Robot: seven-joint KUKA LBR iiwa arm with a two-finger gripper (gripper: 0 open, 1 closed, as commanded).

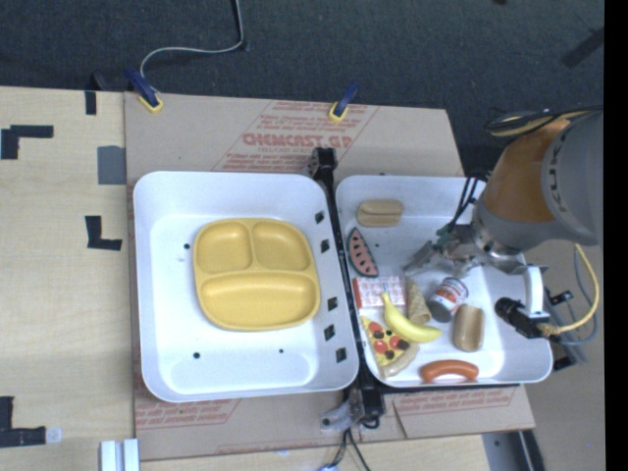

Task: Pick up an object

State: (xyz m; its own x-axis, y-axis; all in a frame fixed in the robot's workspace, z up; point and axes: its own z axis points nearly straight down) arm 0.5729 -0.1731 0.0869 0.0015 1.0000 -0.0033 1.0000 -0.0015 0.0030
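While the arm (535, 180) is reaching in from the right of the frame, its gripper (444, 253) is hanging low over the middle of the right bin (432, 189), and whether it is open or closed cannot be told from this angle. Nothing is showing in its grasp. Toy food is lying all over that bin: a bread roll (380, 212) toward the top, a watermelon slice (361, 253) at the left wall, a banana (407, 324) just below centre, a pizza slice (388, 346) under it, a small can (448, 295) just beside the gripper, and a hot dog (450, 370) at the bottom edge. The can is looking like the nearest target (probably light, rigid and smooth, so likely to slip or roll); taking it across its round sides seems wisest. The left bin (157, 292) is carrying a yellow divided plate (257, 273).
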